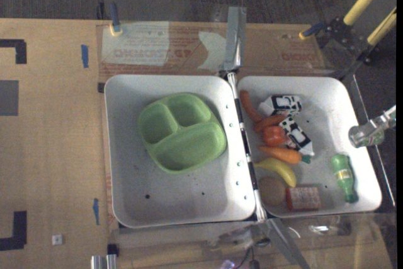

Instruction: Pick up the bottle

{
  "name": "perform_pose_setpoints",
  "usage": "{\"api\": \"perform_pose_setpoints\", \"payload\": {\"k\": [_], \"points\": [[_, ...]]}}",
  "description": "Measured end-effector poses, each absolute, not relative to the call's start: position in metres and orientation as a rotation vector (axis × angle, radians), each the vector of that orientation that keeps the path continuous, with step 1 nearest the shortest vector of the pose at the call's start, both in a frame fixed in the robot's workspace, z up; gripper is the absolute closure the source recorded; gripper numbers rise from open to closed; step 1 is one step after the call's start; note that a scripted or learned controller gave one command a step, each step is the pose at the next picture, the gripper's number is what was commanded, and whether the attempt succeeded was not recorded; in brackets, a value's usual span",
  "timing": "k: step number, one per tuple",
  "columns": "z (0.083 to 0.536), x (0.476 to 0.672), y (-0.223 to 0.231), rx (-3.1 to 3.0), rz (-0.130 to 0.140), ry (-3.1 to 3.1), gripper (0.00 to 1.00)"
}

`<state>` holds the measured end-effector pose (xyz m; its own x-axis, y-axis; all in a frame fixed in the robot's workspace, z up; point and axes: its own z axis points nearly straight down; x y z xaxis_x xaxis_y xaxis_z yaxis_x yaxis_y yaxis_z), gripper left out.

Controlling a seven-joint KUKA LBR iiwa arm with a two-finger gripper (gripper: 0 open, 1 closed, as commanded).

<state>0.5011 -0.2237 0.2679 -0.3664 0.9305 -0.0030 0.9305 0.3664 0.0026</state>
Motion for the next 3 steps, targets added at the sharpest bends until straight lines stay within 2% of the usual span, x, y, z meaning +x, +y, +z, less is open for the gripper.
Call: {"api": "perform_pose_setpoints", "payload": {"k": [1,2,3], "points": [[0.268,0.501,-0.224,1.767,0.001,2.593,0.0],[0.117,0.491,-0.216,1.819,0.014,2.523,0.0],[0.131,0.493,-0.216,1.818,0.022,2.516,1.0]]}}
